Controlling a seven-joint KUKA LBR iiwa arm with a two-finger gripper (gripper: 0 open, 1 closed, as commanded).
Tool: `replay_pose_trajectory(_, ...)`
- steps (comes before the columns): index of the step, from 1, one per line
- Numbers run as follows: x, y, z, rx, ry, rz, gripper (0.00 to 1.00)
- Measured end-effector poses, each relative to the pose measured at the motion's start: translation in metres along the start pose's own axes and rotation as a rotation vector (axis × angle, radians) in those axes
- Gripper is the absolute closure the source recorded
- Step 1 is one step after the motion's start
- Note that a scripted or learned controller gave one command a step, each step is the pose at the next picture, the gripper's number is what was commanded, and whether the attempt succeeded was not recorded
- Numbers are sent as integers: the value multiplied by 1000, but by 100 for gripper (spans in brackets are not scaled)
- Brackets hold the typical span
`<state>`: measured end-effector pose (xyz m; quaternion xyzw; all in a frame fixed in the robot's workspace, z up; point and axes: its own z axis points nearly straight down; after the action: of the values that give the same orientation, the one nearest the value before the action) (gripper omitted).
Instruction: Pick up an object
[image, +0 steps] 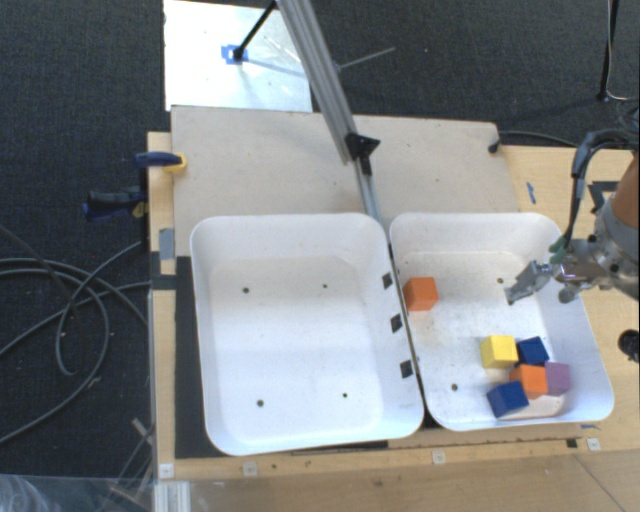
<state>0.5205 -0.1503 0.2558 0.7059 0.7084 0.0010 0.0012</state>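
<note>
Currently the left bin (290, 330) sits bare; in the right bin (470, 250) a lone orange cube (421, 293) lies by the divider, with a cluster of blocks (525, 377) near the front corner. The end effector (527, 280) hovers above the right bin; its state I cannot tell. Descending into the tight cluster risks nudging neighbours or closing on nothing. No legible writing.
</note>
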Motion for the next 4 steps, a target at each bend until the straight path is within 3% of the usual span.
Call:
replay_pose_trajectory(1, -19, 4, 165, 7, 1, 2, 0)
replay_pose_trajectory(2, -19, 6, 150, -1, -1, 0, 100)
replay_pose_trajectory(3, -19, 6, 150, -1, -1, 0, 0)
replay_pose_trajectory(4, -37, -35, 154, -5, -3, 3, 0)
